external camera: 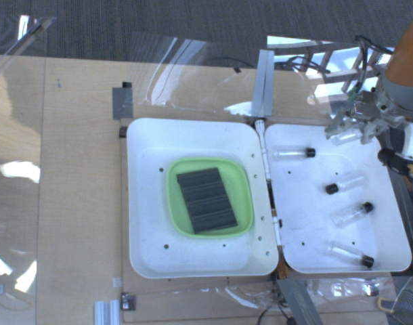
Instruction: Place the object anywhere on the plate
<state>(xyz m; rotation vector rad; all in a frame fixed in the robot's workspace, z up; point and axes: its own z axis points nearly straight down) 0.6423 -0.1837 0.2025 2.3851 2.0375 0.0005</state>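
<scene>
Overhead, pale wooden bench (64,181) against dark ribbed flooring (159,9); no legible writing. Grooved dark block (206,200) lying on green plate (176,202), left bin (145,249). Gripper (352,128) far right; grip state unclear.

Just one camera here, fixed up high over the pale wooden bench (64,181) and looking down at a slant, so the far edge and a strip of dark ribbed floor (159,9) run along the top of the frame. It sits far enough back to take in both shallow white plastic bins: the left bin (145,249) with its green square plate (244,188) lands about centre frame, the right bin (389,249) runs close to the right edge. The grey arm with the orange band (403,66) comes in at the upper right corner, cropped by the frame.
</scene>
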